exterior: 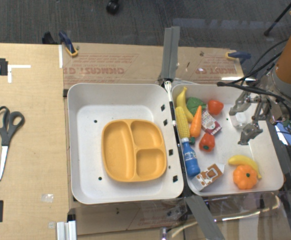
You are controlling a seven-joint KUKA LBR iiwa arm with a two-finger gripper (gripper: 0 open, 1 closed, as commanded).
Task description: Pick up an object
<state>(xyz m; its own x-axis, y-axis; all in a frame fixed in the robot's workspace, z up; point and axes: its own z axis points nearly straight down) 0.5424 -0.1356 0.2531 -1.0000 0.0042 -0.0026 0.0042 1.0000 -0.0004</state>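
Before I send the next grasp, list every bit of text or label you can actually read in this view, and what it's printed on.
Cardboard sheet behind the bins: red print, upside down in this view, too blurred to read with confidence.
Blue bottle in the right bin: white label, print too small to read.
Brown and white carton: markings too small to read.
Red and white packet: print too small to read.
No other text is legible.

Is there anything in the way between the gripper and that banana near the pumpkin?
Nothing visible does. The gripper hovers over bare floor of the right bin, and the banana lies just below it in the view, beside the pumpkin.
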